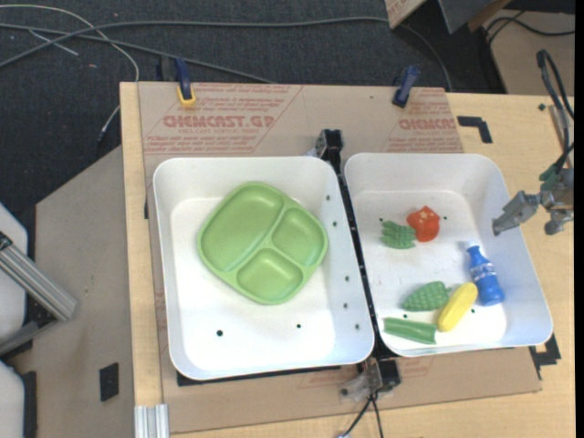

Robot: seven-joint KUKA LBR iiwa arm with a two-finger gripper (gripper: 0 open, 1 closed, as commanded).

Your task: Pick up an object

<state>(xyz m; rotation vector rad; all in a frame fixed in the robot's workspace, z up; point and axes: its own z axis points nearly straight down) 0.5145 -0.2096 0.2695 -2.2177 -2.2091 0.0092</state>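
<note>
Gripper (534, 215) at the 3 o'clock edge of the bench, hanging over the outer rim of the right bin (522, 235); its two grey fingers are spread apart with nothing between them, one finger (513, 213) reaching in over the bin wall. Only the wrist end of the arm is visible there. Right bin contents, taking the bin's centre as the dial: a red pepper-like toy (423, 224) at about 11 o'clock, with a small green leafy toy (397, 235) touching or just beside it on its 9 o'clock side; a blue bottle (484, 275) at about 4 o'clock, tilted, cap toward 11; a yellow corn-shaped toy (456, 307) at about 5 o'clock, just beside the bottle's base; a bumpy green toy (425, 296) against the corn's 9 o'clock side; a long flat green pod (410, 330) at 6 o'clock near the bin's lower wall. None of these is in contact with the gripper; the nearest, the blue bottle, lies apart from it toward 7 o'clock. Left bin (182, 336) holds a light green divided plate (263, 242) with three compartments, lying flat and roughly central. Both bins sit side by side on a cardboard sheet (228, 117), clamped at 12 o'clock by two blue clips (185, 89).
</note>
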